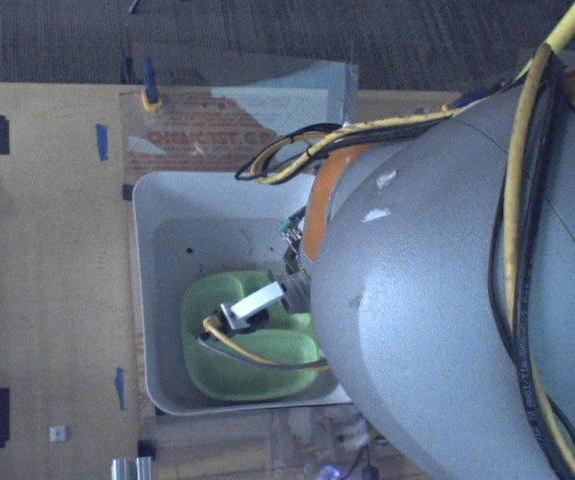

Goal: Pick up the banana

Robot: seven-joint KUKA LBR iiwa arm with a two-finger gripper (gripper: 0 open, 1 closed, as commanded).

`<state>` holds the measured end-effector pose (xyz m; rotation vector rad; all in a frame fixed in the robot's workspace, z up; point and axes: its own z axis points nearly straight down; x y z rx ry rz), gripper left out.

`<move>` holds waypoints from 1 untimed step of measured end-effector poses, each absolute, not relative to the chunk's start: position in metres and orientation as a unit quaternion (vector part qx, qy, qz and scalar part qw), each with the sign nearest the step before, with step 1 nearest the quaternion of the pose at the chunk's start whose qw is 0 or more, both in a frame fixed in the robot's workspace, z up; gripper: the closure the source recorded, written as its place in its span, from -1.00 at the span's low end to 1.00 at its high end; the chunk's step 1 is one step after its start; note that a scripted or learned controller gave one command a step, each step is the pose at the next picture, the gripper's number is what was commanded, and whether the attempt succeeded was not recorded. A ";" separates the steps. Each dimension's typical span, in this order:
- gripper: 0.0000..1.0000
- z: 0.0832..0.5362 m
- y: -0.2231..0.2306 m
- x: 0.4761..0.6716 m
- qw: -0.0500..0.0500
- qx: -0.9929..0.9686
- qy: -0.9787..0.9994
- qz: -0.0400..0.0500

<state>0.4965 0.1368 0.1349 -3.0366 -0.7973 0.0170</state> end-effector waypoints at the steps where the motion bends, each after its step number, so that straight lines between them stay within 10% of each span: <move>1: 1.00 0.143 0.138 0.495 0.002 -0.967 -0.256 0.010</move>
